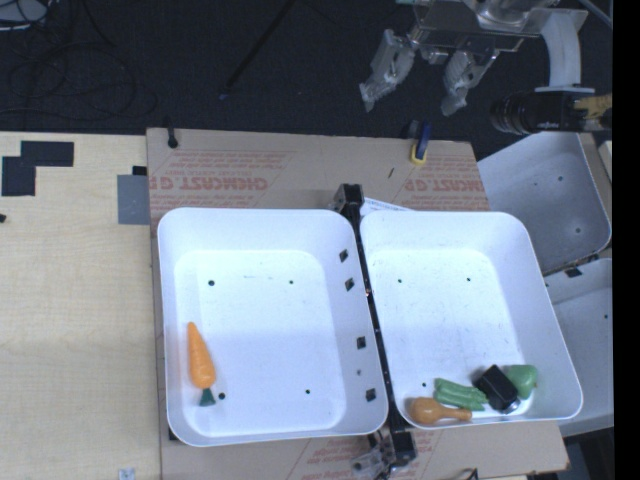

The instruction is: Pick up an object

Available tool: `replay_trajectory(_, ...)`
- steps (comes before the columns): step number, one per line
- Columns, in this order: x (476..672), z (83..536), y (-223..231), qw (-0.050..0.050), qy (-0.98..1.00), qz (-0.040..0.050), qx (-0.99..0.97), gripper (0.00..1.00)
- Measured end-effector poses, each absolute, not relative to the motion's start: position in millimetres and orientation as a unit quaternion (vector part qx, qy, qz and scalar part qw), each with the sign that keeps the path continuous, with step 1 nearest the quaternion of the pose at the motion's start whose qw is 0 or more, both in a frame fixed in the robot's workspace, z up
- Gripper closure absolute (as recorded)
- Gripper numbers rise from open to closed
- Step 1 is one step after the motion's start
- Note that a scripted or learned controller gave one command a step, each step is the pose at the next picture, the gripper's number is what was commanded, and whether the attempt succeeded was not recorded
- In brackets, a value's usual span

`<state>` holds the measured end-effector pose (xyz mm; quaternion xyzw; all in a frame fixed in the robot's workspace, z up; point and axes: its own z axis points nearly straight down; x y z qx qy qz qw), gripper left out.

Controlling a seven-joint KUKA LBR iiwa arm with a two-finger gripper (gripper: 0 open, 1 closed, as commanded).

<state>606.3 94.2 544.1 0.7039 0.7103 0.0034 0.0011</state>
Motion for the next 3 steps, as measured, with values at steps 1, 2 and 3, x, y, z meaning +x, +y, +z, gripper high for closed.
replay_trajectory(1,645.3,536.2,95.4,-0.001,0.708,-0.0019,0.706,0.00)
replay_trajectory(2,643.9,546.3,96.7,-0.002,0.711,-0.0038,0.704,1.00)
replay_trajectory(3,642.0,527.8,245.8,-0.004,0.712,-0.0017,0.702,1.00)
